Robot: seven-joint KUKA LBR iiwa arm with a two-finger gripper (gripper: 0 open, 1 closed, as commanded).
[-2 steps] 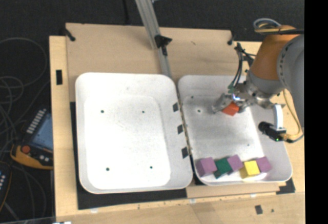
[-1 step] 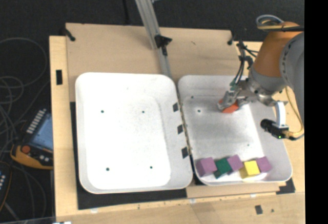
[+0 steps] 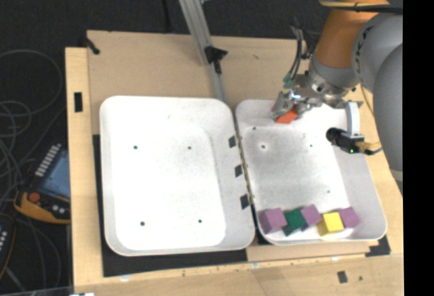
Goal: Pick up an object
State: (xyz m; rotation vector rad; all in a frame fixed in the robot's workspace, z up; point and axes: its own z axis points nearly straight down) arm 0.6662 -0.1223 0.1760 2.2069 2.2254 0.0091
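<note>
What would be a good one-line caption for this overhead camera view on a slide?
Robot arm's gripper over the right bin's far edge by an orange object; coloured blocks line the near edge.

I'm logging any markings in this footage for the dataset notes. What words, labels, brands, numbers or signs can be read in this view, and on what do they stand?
None can be read.
The handheld pendant on the floor left of the bench has a screen and keys, too small and blurred to read.
The blocks in the right bin, the left bin and the arm show no legible print.
</note>
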